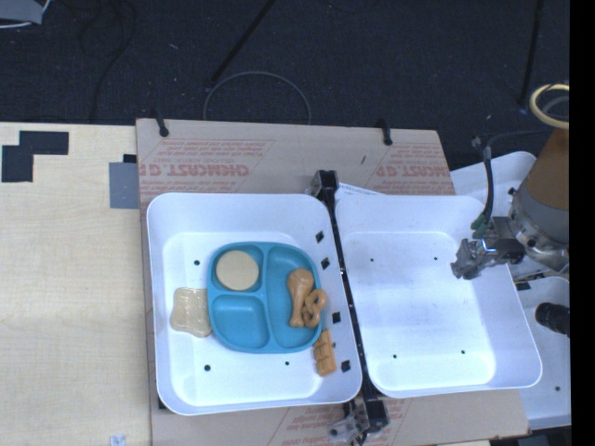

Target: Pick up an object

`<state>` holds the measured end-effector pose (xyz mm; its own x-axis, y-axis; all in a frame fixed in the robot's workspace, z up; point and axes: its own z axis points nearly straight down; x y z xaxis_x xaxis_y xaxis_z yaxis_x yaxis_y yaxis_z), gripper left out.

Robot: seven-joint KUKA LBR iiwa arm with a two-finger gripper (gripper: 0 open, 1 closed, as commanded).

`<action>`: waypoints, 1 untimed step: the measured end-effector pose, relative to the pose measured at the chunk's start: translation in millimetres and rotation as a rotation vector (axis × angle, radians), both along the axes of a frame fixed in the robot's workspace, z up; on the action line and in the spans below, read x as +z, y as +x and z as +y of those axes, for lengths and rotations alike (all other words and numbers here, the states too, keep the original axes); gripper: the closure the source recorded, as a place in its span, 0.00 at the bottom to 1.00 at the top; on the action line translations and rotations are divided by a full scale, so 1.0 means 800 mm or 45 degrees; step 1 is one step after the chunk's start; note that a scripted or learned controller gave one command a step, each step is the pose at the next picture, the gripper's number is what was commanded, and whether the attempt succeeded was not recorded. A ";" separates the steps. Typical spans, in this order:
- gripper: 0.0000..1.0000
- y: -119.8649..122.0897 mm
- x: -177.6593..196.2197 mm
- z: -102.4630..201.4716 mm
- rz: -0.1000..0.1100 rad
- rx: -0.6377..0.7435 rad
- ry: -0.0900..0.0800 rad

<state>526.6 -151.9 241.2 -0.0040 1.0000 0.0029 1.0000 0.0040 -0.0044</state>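
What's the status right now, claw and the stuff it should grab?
Claw over right bin, holding nothing seen. Blue tray with food pieces in left bin, untouched. Divider rim lies between.

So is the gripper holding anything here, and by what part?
Nothing is held. The gripper sits over the right bin, with no object between its fingers; the items lie in the left bin.

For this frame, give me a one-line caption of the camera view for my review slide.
Gripper over the right bin; blue tray and food pieces in the left bin.
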 end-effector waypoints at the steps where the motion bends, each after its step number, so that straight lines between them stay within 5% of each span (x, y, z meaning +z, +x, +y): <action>1: 1.00 0.003 0.008 0.069 -0.002 0.002 0.000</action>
